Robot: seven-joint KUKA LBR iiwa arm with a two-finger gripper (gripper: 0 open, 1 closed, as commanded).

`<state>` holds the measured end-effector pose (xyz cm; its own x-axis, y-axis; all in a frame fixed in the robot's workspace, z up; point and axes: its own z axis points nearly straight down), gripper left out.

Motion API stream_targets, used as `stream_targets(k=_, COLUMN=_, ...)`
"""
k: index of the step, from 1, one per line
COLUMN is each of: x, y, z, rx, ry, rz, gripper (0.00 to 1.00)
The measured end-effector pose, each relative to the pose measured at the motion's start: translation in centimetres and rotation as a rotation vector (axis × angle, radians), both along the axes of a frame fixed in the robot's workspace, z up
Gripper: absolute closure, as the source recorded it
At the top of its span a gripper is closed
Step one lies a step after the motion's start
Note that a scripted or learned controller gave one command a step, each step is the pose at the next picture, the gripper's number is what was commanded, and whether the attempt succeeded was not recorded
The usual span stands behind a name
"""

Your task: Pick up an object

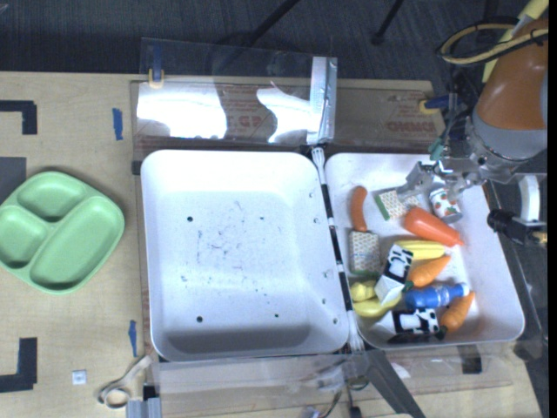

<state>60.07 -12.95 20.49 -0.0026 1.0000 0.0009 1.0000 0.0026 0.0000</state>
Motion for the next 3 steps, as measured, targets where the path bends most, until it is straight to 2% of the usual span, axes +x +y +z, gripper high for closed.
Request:
stream_targets(k=1, x=1.9, y=-8.7, z=-9.1, rx=0.008, ry=-0.001, rz=0.006, gripper=0.00)
stream_targets(k=2, x=2.0, y=-8.9, z=-7.9, rx=0.001, ry=-0.005, rz=0.006, gripper=1.00)
stream_targets(k=3, x=6.7, y=-4.5, z=0.2, rx=-0.002, ry=-0.002, rz=-0.093, gripper=1.00)
